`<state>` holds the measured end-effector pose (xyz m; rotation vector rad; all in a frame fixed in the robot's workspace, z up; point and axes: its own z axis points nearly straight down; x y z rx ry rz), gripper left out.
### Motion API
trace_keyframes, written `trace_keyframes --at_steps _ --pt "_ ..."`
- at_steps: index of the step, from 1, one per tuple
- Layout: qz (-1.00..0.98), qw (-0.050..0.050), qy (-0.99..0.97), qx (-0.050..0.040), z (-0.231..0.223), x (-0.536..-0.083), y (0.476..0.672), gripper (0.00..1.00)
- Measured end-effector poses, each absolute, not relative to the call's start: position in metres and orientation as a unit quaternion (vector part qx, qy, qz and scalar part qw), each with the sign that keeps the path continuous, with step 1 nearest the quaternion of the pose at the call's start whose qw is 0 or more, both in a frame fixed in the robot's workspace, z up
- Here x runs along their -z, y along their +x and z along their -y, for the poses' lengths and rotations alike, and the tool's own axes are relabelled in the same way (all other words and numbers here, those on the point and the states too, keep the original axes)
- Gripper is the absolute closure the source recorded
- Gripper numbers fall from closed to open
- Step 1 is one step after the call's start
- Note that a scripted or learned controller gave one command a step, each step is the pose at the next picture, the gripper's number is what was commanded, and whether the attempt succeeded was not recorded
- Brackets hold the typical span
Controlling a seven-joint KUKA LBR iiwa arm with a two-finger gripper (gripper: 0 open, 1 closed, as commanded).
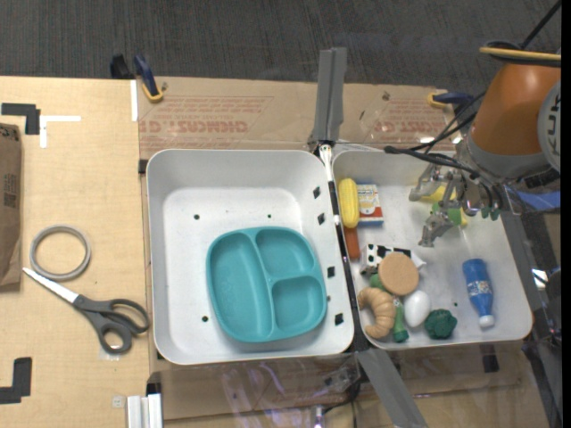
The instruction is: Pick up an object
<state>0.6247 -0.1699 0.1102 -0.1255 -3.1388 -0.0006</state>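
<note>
My gripper [453, 214] hangs over the back of the right bin [513, 328], under the arm's orange band [513, 105]. A small yellow-green toy [451, 211] shows between its grey fingers [432, 228], and the gripper looks shut on it. Other objects lie in the same bin. A yellow corn cob [349, 201] and a small printed box [369, 201] are at the back left. A brown disc [399, 275], a croissant [379, 310], a white egg [416, 308] and a green piece [439, 324] sit at the front. A blue bottle [477, 291] lies at the right.
The left bin [178, 203] holds a teal divided plate [268, 283]. Scissors [98, 310] and a roll of tape [60, 251] lie on the cardboard to the left of the bins. A grey bar [330, 96] runs back from the join between the bins.
</note>
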Motion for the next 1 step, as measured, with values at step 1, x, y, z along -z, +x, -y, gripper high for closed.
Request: trace_keyframes --at_steps 1 --pt "0.998 0.001 -0.068 0.0009 0.207 -0.0917 0.6437 0.0"
